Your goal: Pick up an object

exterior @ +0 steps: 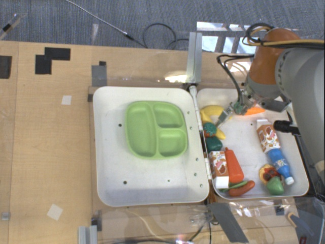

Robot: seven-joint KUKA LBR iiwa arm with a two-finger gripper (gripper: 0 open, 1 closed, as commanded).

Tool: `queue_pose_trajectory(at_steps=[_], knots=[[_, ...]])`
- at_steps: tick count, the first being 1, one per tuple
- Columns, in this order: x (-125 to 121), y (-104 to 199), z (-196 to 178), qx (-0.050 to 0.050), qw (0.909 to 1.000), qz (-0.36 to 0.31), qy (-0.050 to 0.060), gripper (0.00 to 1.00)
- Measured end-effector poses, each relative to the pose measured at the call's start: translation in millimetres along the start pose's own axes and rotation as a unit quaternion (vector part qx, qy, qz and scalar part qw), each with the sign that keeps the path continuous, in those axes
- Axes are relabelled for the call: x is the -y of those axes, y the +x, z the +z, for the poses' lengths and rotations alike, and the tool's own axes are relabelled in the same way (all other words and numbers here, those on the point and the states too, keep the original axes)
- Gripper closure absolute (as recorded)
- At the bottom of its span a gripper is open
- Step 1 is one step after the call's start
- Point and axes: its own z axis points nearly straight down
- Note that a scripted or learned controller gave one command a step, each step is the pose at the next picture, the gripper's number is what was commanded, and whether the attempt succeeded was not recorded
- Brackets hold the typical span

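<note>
Arm is reaching into right bin (302,187); pincer (223,117) is hovering at yellow toy (211,112), upper left corner of that bin. Cannot tell how the pincer is set. Toy is looking light, hard plastic, smooth, likely slippery; take across its narrow middle. Wrist is covering the bin's upper part; orange item (254,111) behind is half hidden.

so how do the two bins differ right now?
The left bin carries a single thing, a green divided plate; the right bin carries a crowd of small toy foods and bottles. The gripper reaches into the right bin, not the left bin. Both are shallow, white, and sit side by side.
</note>
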Motion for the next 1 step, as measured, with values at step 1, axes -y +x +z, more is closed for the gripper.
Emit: queue_pose_trajectory(at_steps=[1], knots=[[70.2,-16.4,8.5,0.009,0.9999,0.006,-0.013,0.0]])
